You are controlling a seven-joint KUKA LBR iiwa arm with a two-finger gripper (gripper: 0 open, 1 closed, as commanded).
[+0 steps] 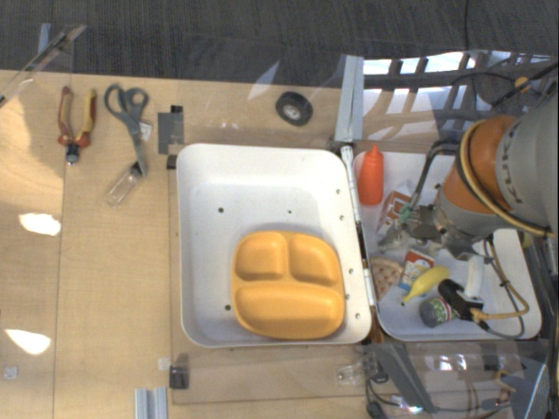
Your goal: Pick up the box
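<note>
**A:** What is hard to read here?

**B:** The gripper (403, 230). It hangs low over the right bin (515, 317), and the grey arm (515, 173) with its orange band covers much of that bin from three o'clock. Whether the tool is clenched or released cannot be told; it blurs into the clutter beneath.

**A:** And the box?

**B:** A small printed carton, the box (399, 206), lies at about ten o'clock in the right bin, just beside the gripper, partly hidden by it. A second patterned packet (417, 264) sits nearer the centre, partly overlapped by a yellow banana-shaped toy (424, 282).

**A:** Other shapes?

**B:** An orange bottle (371, 175) with a tapered cap stands at the bin's eleven o'clock edge. A dark rounded item (434, 311) lies at six o'clock; its nature is unclear.

**A:** The left bin (201, 234)?

**B:** Smooth white plastic with rounded corners, holding a glossy yellow divided tray (288, 284) toward five o'clock. On the wooden bench at eleven o'clock lie pliers (74, 122), scissors (131, 116) and a tape roll (294, 107).
</note>
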